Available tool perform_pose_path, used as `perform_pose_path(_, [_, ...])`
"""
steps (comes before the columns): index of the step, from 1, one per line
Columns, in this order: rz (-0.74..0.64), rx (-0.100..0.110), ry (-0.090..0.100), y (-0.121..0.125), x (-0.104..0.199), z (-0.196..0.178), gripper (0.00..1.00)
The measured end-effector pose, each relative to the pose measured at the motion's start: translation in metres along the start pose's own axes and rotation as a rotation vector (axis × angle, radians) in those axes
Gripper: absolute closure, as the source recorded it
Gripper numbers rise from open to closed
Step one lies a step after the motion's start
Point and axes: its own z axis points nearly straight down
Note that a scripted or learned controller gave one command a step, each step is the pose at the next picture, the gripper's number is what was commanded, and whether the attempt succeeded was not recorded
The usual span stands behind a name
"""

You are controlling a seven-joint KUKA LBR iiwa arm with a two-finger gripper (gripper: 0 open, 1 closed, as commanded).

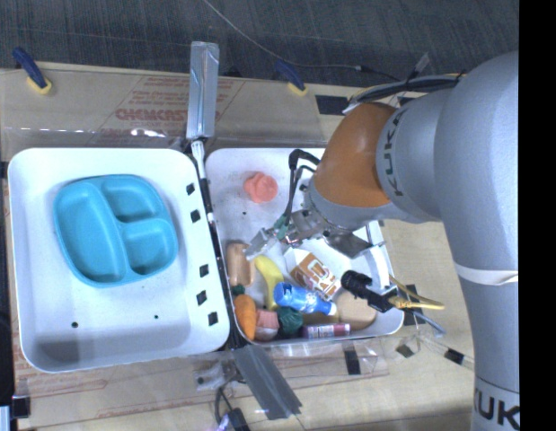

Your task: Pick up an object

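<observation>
My gripper point(279, 233) hangs low over the middle of the right bin point(225, 171), under the orange wrist band. It sits just above a pile of small things at the bin's near end. The pile holds a yellow banana point(268, 275), a tan bread roll point(237, 262), an orange carrot point(245, 316), an orange-and-white packet point(315, 277), a blue item point(304, 299) and a pink marker point(327, 330). A salmon-pink round piece point(260, 187) lies apart at the far end. Nothing shows between the gripper's tips.
The left bin point(26, 268) holds a blue divided plate point(116, 227). A tan block point(354, 311) lies at the right bin's near right corner. The arm's large grey body covers the right side of the bench.
</observation>
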Motion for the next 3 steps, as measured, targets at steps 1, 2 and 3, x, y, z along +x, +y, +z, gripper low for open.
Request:
perform_pose_path(1, [0.015,-0.001,0.001,-0.051,0.014,0.028,0.0])
perform_pose_path(2, [0.012,-0.002,-0.001,-0.05,0.013,0.018,1.0])
perform_pose_path(3, [0.009,-0.008,0.001,0.0,0.095,-0.074,1.0])
